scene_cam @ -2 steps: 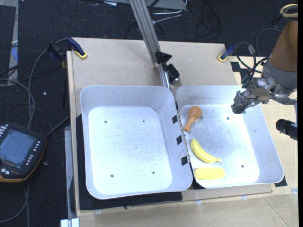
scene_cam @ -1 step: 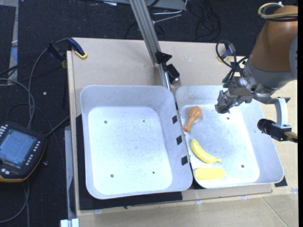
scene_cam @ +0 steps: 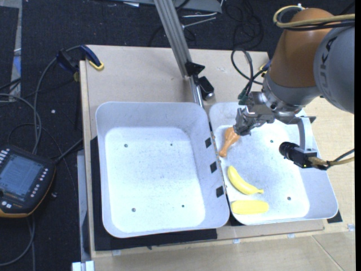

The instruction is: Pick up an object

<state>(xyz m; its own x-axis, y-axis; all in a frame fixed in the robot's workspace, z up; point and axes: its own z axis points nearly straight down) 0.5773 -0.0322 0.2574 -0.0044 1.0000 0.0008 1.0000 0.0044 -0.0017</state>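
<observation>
Claw [scene_cam: 243, 127] parked right over the top end of the orange thing, grab looks like it's about to happen

From the overhead camera view, the claw sits low in the right bin [scene_cam: 316, 205], right at the upper end of an orange carrot-looking object [scene_cam: 228, 141] lying near that bin's left wall. Honestly can't tell if it's released or clenched, the wrist blocks that bit, and I can't say whether it's touching the object either. A yellow banana [scene_cam: 242, 182] lies a bit further down the same bin, with another yellow piece [scene_cam: 250, 207] just below that, both well apart from the claw. The left bin [scene_cam: 107, 117] on the worktop [scene_cam: 141, 72] has nothing the arm is going for. My guess is we're at the reach/grasp step, with nothing lifted yet. Next move needs a firm squeeze on the orange piece, then a straight lift clear of the bin wall.
</observation>
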